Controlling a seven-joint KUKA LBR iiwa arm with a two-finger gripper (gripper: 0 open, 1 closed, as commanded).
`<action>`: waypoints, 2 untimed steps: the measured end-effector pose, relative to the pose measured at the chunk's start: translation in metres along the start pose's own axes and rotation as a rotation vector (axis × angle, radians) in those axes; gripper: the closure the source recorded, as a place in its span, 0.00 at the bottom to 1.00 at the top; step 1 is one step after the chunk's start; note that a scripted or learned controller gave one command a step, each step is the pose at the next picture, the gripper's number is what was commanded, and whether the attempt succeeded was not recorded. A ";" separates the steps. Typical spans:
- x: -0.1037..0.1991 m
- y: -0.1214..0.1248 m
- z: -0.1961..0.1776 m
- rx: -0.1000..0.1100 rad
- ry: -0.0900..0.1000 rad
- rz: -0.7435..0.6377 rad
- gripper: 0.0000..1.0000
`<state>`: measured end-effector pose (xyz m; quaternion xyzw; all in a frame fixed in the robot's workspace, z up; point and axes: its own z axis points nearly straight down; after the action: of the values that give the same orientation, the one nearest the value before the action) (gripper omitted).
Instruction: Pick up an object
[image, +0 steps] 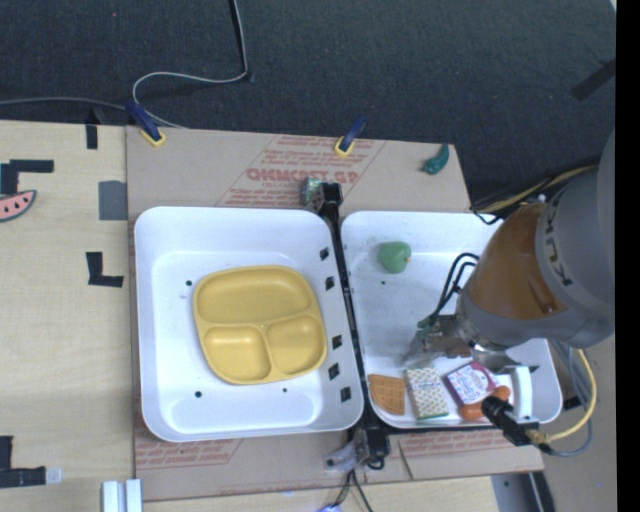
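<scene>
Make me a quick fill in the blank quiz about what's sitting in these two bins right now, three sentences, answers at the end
1. The divided plate in the left bin is coloured ____.
2. The green ball lies in the ____ bin.
3. The plate has ____ compartments.

Missing words: yellow; right; three

- Two white bins (160, 330), side by side.
- One yellow divided plate (260, 322), in the left bin.
- One green ball (394, 256), in the right bin.
- One orange cracker (387, 394).
- One speckled packet (428, 392).
- One pink-and-white packet (467, 383).
- Two yellow clips (350, 139).
</scene>
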<state>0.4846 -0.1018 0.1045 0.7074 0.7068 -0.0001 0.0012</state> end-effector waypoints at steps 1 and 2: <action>0.001 0.000 -0.009 0.001 0.001 0.000 1.00; 0.001 0.000 -0.018 0.003 0.002 -0.001 1.00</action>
<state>0.4847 -0.1007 0.1227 0.7071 0.7071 -0.0004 -0.0004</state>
